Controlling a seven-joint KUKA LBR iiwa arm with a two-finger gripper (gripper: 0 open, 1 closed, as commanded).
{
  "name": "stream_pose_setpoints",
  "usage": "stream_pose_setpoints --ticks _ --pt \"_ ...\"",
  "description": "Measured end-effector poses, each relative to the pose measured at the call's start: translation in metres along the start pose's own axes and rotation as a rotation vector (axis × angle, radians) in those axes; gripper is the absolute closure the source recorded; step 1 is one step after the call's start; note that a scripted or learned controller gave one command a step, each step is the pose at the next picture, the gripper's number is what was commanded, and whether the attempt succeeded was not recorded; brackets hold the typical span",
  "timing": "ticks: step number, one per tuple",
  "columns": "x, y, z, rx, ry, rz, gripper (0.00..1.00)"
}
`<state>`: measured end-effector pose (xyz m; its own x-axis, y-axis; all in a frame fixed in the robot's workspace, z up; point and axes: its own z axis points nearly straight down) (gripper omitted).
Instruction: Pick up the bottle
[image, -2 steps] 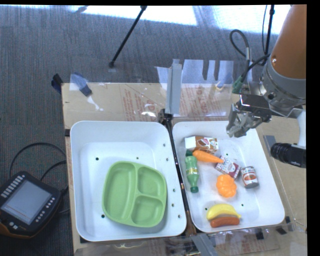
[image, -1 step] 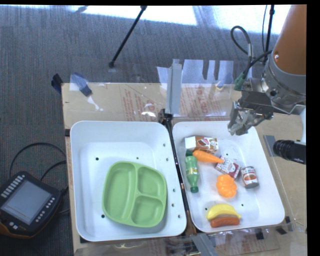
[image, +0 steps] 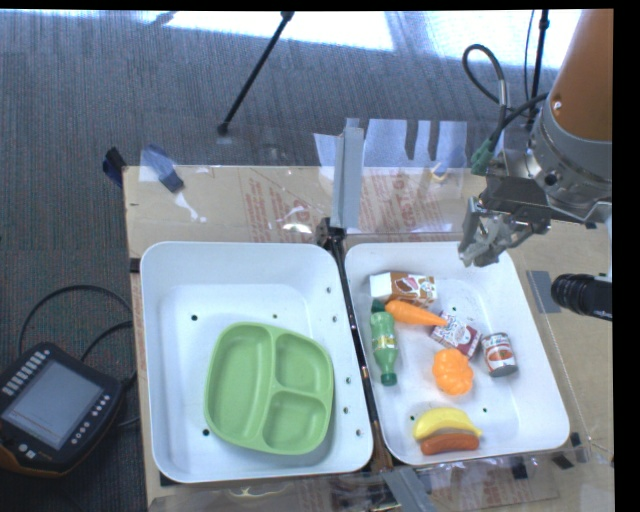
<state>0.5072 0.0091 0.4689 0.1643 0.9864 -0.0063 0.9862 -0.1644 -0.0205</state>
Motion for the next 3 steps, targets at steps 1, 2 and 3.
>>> stream_pose_setpoints --ticks 1,2,3 --pt "0.001 0.001 -0.008 0.004 -0.001 -0.006 1.00" --pt "0.002 0.002 -0.016 0.008 -0.002 -0.013 1.00" --pt "0.004 0.003 -0.025 0.011 -0.004 -0.020 1.00"
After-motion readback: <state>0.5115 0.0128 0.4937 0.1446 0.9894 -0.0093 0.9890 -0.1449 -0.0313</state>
